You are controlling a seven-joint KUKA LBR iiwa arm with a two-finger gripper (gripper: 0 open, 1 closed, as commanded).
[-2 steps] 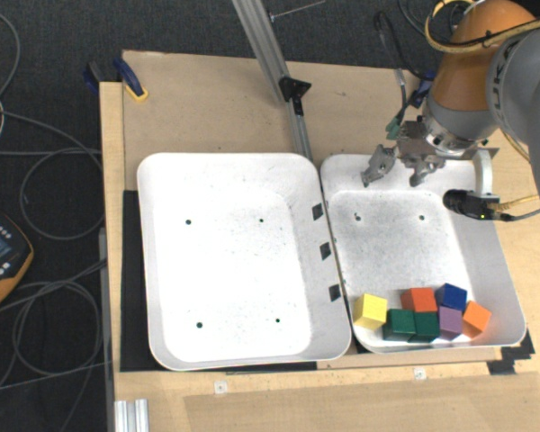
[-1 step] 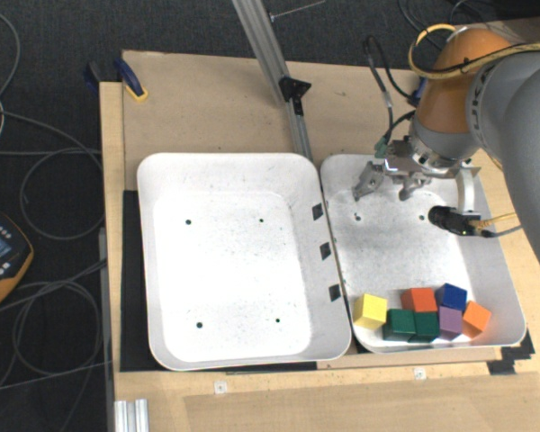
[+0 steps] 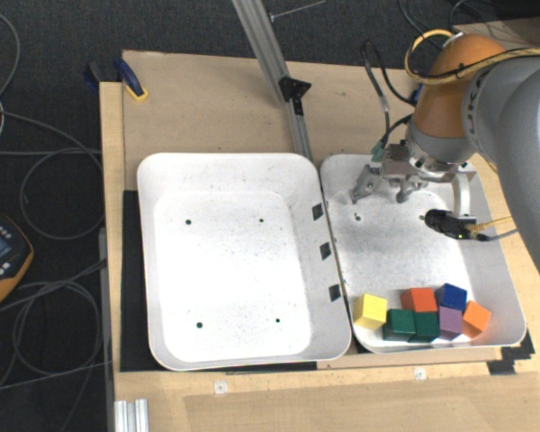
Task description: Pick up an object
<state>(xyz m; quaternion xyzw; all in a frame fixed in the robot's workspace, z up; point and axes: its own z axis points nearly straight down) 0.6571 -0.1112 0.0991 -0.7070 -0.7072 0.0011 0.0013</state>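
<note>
Blocks are seen clustered at the near edge of the right bin, untouched. Farther back, the gripper is held above bare floor, fingers spread and grasping nothing; picking is judged not yet begun.

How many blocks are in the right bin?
7, clustered at its near edge: yellow block, two green blocks, red block, blue block, purple block, orange block. More may be hidden.

gripper over far end of right bin, fingers spread, nothing between. blocks clustered at near edge. left bin alongside.
</note>
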